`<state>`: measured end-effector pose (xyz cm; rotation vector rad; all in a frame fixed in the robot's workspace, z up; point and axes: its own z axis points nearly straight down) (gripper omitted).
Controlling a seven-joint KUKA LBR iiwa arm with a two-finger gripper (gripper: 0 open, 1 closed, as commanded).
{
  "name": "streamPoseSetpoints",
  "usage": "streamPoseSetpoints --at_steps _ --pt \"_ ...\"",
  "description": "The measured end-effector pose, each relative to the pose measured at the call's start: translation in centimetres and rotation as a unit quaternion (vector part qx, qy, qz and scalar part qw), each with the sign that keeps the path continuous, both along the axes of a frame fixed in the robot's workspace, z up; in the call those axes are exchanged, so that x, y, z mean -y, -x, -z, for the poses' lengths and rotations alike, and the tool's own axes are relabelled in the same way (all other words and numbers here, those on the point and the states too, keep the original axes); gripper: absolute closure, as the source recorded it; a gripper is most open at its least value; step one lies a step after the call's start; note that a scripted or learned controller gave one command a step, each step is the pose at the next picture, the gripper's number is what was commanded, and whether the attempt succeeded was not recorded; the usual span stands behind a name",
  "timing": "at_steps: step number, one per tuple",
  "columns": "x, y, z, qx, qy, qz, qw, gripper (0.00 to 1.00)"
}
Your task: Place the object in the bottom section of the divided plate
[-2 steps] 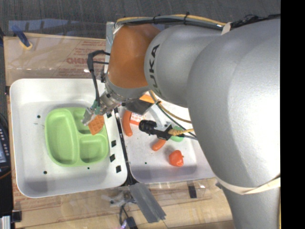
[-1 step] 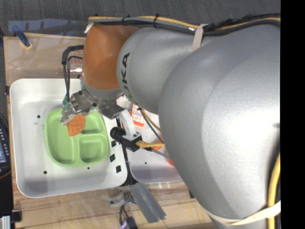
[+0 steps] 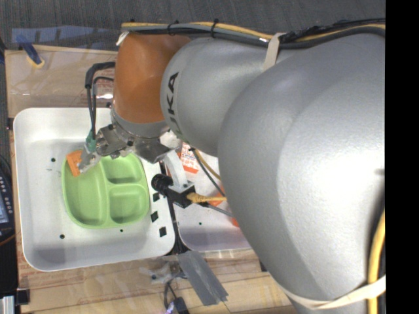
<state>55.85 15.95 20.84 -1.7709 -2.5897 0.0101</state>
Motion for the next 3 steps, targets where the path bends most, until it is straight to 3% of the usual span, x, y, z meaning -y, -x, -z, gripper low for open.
streamPoseSetpoints --at_steps 1,2,3 --pt "-0.1 0.0 -0.6 -0.004 0.0013 -0.003 1.0000 1.00" --pt "1.4 -0.7 3.6 -0.002 0.0018 0.132 0.9913 1.00" --pt "1.4 -0.7 3.6 -0.002 0.0015 0.131 0.9913 0.00"
